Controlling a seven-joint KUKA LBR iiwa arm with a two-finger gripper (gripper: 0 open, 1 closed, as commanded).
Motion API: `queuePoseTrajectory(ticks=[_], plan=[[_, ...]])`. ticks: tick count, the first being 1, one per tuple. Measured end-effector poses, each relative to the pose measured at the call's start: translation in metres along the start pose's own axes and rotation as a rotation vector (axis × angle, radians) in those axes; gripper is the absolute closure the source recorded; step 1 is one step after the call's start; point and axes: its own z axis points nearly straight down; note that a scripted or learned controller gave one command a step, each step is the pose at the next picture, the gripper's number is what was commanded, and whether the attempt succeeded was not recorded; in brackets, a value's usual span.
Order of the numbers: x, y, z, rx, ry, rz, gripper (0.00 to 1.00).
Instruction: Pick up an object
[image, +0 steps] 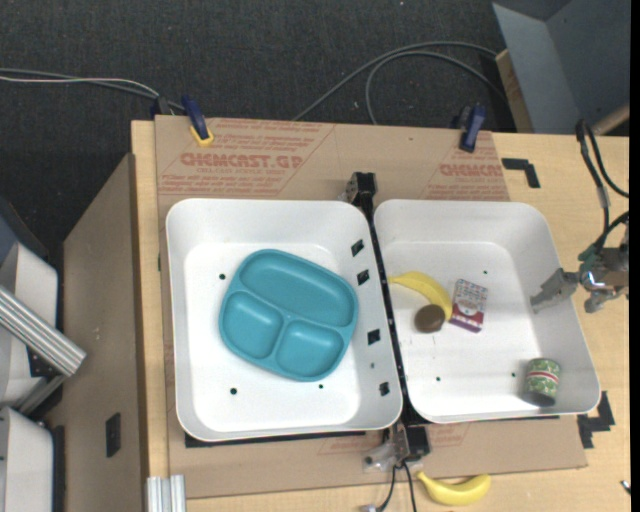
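Note:
The right bin (520, 225) holds a yellow banana (424, 291), a small brown round object (430, 319) touching the banana's lower end, a red and white packet (468, 304) and a green can (541, 380) in the near right corner. My gripper (585, 282) hangs over the right rim of this bin, apart from all of these objects, with nothing seen in it. The packet lies to its left and the can sits below it in the view.
A teal divided plate (288, 314) lies in the left bin (190, 300). A second banana (458, 488) rests on the bench in front of the bins. Clamps (197, 122) and cables sit along the far edge of the cardboard.

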Motion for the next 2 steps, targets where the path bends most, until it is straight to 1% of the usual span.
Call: queuePoseTrajectory(ticks=[1,2], plan=[[0.001,0.003,-0.007,-0.014,-0.004,-0.005,0.00],[0.007,0.007,0.037,-0.010,-0.002,-0.005,0.00]])
